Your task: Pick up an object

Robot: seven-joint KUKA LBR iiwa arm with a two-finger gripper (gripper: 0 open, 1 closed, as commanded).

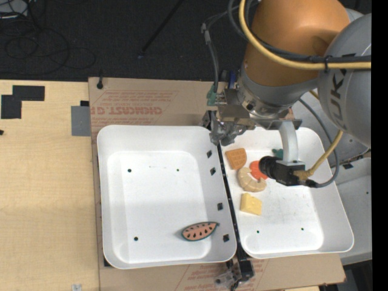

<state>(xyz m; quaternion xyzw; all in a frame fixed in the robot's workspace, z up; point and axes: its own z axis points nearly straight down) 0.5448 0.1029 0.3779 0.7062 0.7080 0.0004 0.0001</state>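
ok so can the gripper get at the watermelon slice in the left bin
Probably yes. The watermelon slice lies alone on the left bin floor with nothing over it. The gripper sits at the divider's far end, so it would have to cross over.

A watermelon slice (199, 231) lies flat near the left bin's (115, 162) front right corner. In the right bin (327, 235), an orange wedge (236, 158), a beige ring (250, 181), something red (257, 168) and a yellow cheese-like block (251, 204) cluster by the left wall.
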